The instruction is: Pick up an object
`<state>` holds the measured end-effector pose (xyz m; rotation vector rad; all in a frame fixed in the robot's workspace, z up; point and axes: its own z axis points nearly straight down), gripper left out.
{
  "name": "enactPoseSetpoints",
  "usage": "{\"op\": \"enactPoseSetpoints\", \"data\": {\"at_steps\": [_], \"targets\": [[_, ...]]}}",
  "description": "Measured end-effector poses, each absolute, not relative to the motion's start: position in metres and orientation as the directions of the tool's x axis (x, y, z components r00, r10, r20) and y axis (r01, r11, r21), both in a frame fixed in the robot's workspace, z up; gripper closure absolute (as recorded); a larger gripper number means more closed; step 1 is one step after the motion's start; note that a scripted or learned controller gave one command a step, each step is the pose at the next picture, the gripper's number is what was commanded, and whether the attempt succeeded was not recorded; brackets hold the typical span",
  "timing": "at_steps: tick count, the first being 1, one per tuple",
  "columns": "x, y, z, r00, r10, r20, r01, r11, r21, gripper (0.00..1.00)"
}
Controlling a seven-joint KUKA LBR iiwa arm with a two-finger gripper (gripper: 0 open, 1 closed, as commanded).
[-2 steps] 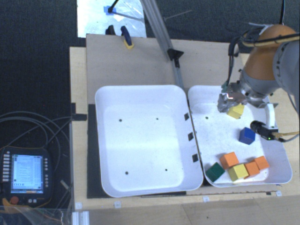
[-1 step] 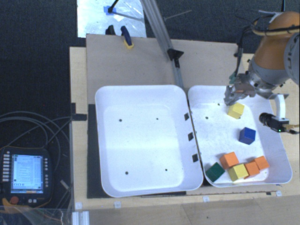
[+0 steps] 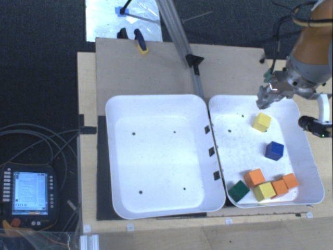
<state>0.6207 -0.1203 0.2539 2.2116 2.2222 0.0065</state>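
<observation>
The arm comes in from the right, its gripper [image 3: 266,99] hanging over the back edge of the right bin [image 3: 307,155], just behind a yellow cube [image 3: 261,122]. A blue cube [image 3: 274,150] sits nearer the middle. Along the front wall huddle a green cube [image 3: 239,190], two orange ones and another yellow. The left bin [image 3: 117,160] lies alongside, touching. A pendant [image 3: 27,194] glows at far left.

Open floor surrounds the yellow block [image 3: 261,122] and blue block [image 3: 274,150]; five blocks [image 3: 264,185] crowd the near rim.
</observation>
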Motion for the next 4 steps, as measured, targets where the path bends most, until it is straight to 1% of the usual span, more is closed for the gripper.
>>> {"op": "enactPoseSetpoints", "data": {"at_steps": [1, 2, 3, 4], "targets": [[0.605, -0.070, 0.258, -0.009, 1.000, 0.002, 1.000, 0.009, 0.001, 1.00], [0.581, -0.033, 0.248, -0.008, 1.000, 0.002, 1.000, 0.008, -0.001, 1.00], [0.559, 0.021, 0.254, -0.011, 1.000, 0.003, 1.000, 0.011, 0.000, 1.00], [0.532, 0.073, 0.259, -0.012, 1.000, 0.003, 1.000, 0.012, 0.000, 1.00]]}}
